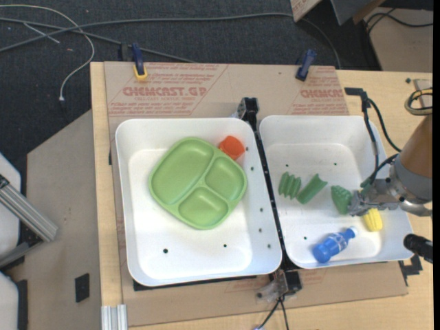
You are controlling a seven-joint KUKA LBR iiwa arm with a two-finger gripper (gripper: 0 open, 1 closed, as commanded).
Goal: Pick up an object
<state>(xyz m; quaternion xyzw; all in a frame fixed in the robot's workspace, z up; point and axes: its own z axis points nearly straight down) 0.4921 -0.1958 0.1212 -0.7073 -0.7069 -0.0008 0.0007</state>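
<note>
Bins: two shallow white plastic bins with rounded corners sit side by side on a cardboard-covered bench [206, 81]. The left bin [137, 253] holds a smooth light-green plastic plate [198, 181], rounded-square in outline and divided into three compartments. A small orange rounded object [232, 146] lies at the plate's upper right edge, touching or just beside it.

The right bin [302, 133] holds four items. A ridged dark-green plastic piece [301, 187], made of two ribbed lobes, lies left of centre. A second green ridged piece [341, 199] lies to its right, near the gripper. A small yellow rounded object [372, 220] lies just below the gripper. A blue glossy plastic bottle with a white band [333, 246] lies on its side near the bin's lower edge.

The grey metal gripper [362, 203] of the arm, below its orange band, is low in the right bin, its tip just beside the second green piece and just above the yellow object. Whether the tool is spread or pressed together cannot be told, nor whether it touches either item.

Two clamps, one blue and yellow [139, 62] and one blue [306, 63], grip the cardboard's far edge.
</note>
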